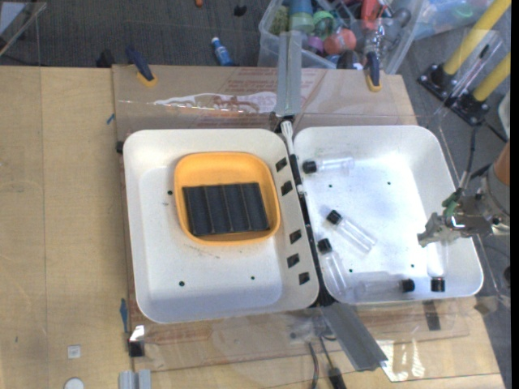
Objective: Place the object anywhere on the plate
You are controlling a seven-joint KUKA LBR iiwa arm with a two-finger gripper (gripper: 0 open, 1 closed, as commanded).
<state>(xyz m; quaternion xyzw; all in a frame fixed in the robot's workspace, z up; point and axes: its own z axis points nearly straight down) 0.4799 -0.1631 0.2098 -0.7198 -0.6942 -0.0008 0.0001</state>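
Wooden bench (49,217), dark carpet floor (122,14)

A single fixed camera hangs above the bench (57,217) and looks down at a slant, so the far edge lies at the top of the view and the near edge at the bottom. It stands far enough back to take in both white bins whole: the left bin (154,290) and the right bin (381,148), side by side in the middle. Beyond the bench it reaches a dark floor and a clear tub of bright oddments (340,14). The arm's side is to the right.
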